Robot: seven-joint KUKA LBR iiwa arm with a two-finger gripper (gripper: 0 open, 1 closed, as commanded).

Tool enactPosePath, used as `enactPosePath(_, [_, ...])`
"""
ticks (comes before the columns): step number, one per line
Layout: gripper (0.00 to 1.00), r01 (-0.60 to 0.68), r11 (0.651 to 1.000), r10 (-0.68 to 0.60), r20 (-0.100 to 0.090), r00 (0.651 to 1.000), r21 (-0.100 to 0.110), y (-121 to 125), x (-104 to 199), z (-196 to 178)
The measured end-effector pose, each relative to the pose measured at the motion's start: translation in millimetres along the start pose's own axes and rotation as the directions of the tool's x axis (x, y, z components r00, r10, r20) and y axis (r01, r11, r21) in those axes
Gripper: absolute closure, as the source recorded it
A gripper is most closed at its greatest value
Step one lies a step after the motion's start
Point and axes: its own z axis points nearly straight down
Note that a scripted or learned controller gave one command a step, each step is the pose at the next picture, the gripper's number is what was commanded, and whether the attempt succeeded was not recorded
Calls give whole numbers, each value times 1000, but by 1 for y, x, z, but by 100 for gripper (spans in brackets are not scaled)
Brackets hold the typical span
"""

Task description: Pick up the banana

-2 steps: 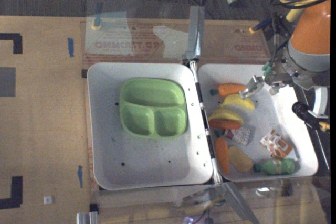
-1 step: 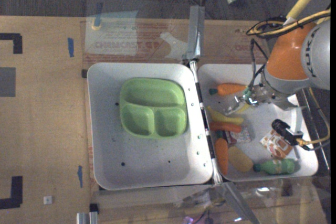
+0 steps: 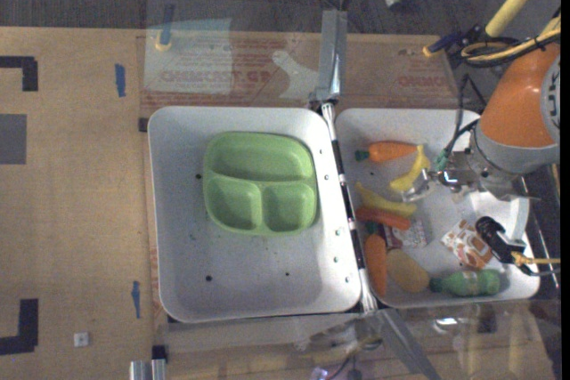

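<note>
In the left bin (image 3: 178, 271) sits a green divided plate (image 3: 260, 182), untouched. Across the divider, the right bin (image 3: 445, 122) is crowded: a carrot (image 3: 392, 152) at the top and the banana (image 3: 411, 173) just below it, curved and tilted. The gripper (image 3: 434, 177) is right against the banana's right end; I cannot tell whether it has a grasp. The lift, I judge, remains undone.

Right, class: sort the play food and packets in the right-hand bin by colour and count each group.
Orange: 2, the carrot and second carrot
Yellow: 2, the banana and second banana
Red: 1, the chilli
Tan: 1, the potato
Green: 1, the bottle
Orange-and-white: 1, the packet
Total: 8
</note>
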Motion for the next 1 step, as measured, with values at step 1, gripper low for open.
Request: enactPosePath(1, [0,127,992,-127,8,992,-13,50,40,29])
